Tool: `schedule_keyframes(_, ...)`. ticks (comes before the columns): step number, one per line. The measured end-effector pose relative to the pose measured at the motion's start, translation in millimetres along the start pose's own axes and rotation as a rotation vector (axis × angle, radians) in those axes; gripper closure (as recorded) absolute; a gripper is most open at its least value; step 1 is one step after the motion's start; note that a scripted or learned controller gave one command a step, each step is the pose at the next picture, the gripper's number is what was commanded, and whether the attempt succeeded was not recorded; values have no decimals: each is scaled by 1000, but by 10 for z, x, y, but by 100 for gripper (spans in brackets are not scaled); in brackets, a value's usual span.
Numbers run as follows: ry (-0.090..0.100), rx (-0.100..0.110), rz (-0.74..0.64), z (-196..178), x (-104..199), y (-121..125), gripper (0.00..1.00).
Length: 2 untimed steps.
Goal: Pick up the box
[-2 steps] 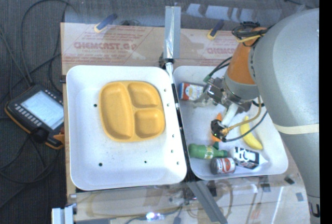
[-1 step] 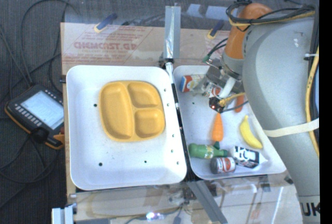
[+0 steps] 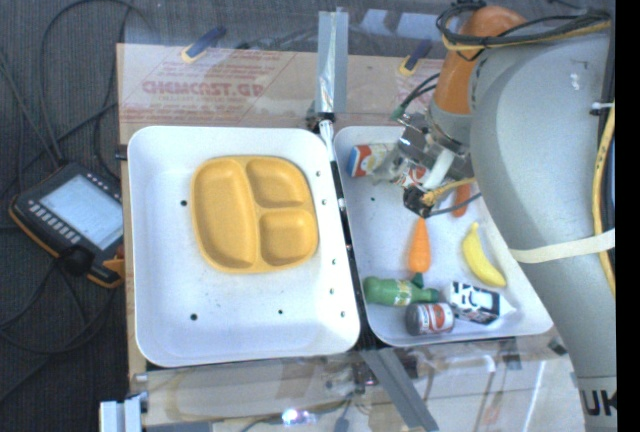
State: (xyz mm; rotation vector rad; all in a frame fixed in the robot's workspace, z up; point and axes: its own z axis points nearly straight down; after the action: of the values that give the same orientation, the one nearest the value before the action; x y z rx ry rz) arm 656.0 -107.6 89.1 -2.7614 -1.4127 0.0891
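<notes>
My tool (image 3: 425, 182) hangs over the far part of the right bin (image 3: 385, 240); whether it is open or closed, I cannot tell. The box (image 3: 474, 302) lies well nearer the camera than the tool, just beside the can (image 3: 431, 318) and near the banana (image 3: 483, 258).

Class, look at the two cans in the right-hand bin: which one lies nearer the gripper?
The can at the bin's far left corner, just left of the gripper. The other can lies along the near edge, beside the green bottle and the box.
</notes>
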Motion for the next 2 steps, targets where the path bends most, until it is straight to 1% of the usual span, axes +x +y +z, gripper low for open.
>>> schedule_keyframes(1,0,10,175,-5,47,-47,0)
schedule_keyframes(2,-1,9,175,-5,48,-46,0)
